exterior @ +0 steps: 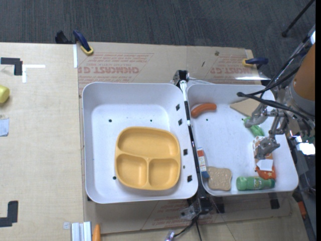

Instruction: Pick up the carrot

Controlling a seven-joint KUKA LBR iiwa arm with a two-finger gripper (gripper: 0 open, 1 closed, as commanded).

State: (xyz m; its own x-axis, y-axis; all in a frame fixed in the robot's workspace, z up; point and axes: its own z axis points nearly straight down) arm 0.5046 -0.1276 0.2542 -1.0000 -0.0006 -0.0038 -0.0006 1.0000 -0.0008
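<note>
Jaws: two metal fingers standing apart, nothing clearly clamped between them. Gripper [264, 132]: over the right side of the right bin [225, 139], on the grey arm coming in from the right edge with cables looped around it. Carrot [266, 172]: taken to be the orange piece in the right bin near its right wall, just below the gripper's lower finger; its upper part is covered by a white patch and the finger, so its full outline cannot be read, and contact with the finger cannot be told. Small green piece [257, 130]: beside the upper finger, same bin. Orange-red sausage-shaped item [203, 108]: far corner of the right bin, near the divider, well apart from the gripper. Bread slice [219, 178]: near wall of the right bin. Green bottle-shaped item [255, 183]: lying on its side just beside the bread, below the carrot. Red-and-white item [201, 162]: against the divider. Brown card piece [246, 106]: far right of the right bin. Left bin [95, 149]: holds a tan three-compartment plate [148, 158], flat, near the front. Blue clamps [82, 41]: on the cardboard behind the bins.
</note>
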